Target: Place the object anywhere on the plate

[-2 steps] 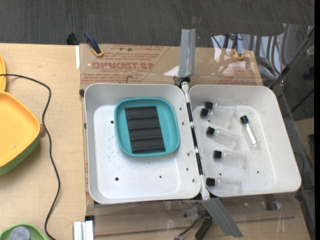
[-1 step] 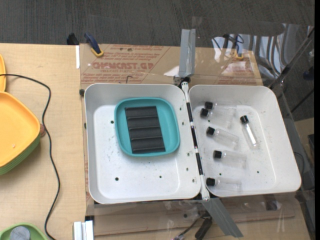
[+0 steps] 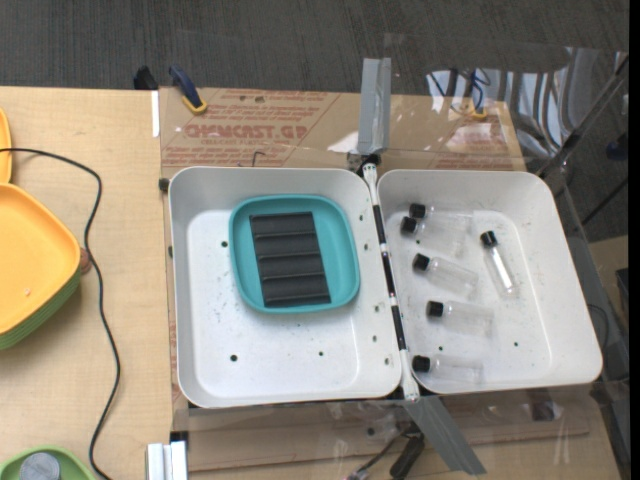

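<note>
A clear vial point(image 3: 447, 370) with a black cap is seen nearest, among others in the right bin point(image 3: 560, 268). The teal plate point(image 3: 295, 253) waits left. Transparent, round vials may be missed or rolled away; the state of the jaws cannot be told.

A teal plate point(image 3: 295, 253), squarish with rounded corners, lies flat in the left white bin point(image 3: 200, 268), a dark ribbed insert point(image 3: 289, 259) filling its middle. In the right white bin point(image 3: 560, 268) lie five clear vials point(image 3: 497, 261) with black caps, all on their sides, scattered apart from one another.
</note>
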Robot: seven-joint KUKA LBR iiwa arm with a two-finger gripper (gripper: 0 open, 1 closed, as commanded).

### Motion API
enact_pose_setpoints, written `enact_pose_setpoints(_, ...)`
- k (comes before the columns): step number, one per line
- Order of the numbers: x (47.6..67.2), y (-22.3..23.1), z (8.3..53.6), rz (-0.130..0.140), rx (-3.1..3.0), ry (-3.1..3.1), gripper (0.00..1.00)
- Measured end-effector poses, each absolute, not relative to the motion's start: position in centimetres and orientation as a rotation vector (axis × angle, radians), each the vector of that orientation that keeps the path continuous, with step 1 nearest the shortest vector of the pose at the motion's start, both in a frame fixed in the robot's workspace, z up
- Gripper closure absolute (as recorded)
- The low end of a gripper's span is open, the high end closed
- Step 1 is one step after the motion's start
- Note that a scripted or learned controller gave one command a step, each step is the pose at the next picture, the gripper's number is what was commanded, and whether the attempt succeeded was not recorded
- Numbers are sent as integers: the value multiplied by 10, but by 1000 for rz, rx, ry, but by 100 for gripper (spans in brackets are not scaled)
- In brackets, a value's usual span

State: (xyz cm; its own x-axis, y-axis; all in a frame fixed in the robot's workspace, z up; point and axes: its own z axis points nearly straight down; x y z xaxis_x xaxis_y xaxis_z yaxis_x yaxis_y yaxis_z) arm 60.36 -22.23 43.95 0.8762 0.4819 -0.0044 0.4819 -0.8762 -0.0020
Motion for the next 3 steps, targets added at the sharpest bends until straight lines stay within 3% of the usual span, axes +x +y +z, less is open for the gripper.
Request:
enact_pose_setpoints(2,606,-223,441,3,-3118,-381,0)
enact_pose_setpoints(3,617,-221,440,6,-3124,-322,0)
